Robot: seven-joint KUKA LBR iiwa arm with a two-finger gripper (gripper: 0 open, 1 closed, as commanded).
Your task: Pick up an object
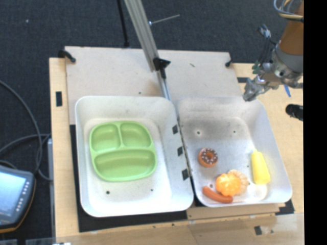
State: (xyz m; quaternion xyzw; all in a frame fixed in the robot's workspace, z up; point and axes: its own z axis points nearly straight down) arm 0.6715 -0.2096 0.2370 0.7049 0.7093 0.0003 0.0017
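Gripper (251, 92) hangs over right bin (271, 121), fingers' state unclear; inside: one donut (208, 157), one orange (231, 184), one sausage (217, 195), one corn cob (260, 168).

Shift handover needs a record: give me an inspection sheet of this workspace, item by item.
Surface: tan bench bearing left bin and right bin.
Job's things: donut, orange, sausage and yellow corn in the right bin.
Clutter: green divided plate in the left bin.
Grippers: gripper above the right bin's far right corner.
Cables: black cable on the floor, left.
Surroundings: dark carpet; metal post; pendant screen.
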